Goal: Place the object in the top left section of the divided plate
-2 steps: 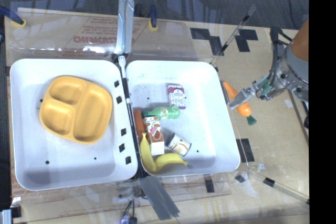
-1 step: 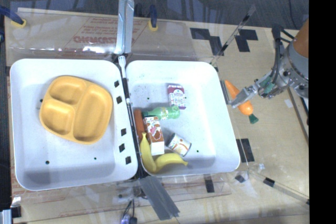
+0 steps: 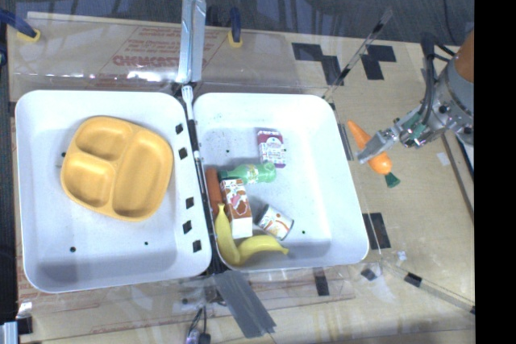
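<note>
Holding a carrot [image 3: 376, 157], the gripper [image 3: 372, 149] must cross far left to the plate [image 3: 117, 167], dropping gently.

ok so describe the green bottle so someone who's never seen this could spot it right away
Start at the right-hand white bin. In the cluster of items at its middle, the green bottle lies on its side, just above a small red and white carton. It is the only green item in the bin.

Even, bright overhead light; soft shadows inside the white bins [image 3: 48, 270]; mild overall blur; faint plastic glare.
</note>
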Controlling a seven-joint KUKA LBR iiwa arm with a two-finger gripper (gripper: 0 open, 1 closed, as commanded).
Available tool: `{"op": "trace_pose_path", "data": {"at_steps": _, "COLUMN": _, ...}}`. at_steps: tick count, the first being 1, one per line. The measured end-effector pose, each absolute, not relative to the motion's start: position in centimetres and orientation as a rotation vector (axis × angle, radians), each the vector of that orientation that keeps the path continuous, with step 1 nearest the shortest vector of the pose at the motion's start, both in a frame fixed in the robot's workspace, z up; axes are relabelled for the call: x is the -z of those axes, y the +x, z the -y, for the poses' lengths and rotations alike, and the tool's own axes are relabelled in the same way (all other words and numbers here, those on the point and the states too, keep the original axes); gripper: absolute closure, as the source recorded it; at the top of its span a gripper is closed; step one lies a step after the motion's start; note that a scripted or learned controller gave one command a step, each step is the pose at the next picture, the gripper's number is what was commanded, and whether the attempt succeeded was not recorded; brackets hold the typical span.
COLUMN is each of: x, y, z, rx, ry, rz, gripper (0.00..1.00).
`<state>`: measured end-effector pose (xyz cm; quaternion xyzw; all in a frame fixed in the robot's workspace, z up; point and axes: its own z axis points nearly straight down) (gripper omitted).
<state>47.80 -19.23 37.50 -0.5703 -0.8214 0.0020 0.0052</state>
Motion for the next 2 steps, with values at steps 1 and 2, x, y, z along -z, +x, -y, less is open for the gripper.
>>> {"op": "trace_pose_path", "data": {"at_steps": 1, "x": -38.4, "y": 47.88, "z": 19.19, "rx": -0.008, "ry": -1.778, "rz": 2.575, "gripper": 1.0}}
{"op": "trace_pose_path", "data": {"at_steps": 2, "x": -39.31, "y": 47.96, "z": 19.15, "rx": -0.009, "ry": -1.771, "rz": 2.579, "gripper": 1.0}}
